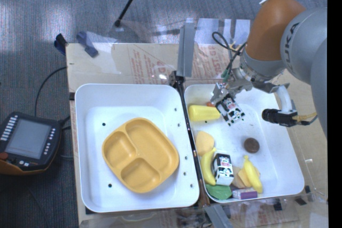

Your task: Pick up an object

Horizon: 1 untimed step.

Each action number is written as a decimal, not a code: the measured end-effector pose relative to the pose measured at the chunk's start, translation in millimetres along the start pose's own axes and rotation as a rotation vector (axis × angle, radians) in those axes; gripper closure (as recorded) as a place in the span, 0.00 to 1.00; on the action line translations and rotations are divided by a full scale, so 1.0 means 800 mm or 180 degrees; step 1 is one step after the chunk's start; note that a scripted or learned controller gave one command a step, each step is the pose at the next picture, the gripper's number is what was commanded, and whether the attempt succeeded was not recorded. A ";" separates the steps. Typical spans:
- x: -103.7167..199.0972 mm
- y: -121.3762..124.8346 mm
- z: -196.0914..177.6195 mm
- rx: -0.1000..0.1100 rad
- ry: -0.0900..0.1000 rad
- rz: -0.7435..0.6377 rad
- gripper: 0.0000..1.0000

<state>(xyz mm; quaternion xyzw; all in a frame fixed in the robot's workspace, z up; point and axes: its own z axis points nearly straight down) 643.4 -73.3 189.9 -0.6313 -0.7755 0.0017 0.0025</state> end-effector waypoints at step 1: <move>-0.019 -0.036 -0.042 -0.0017 -0.0004 0.0137 1.00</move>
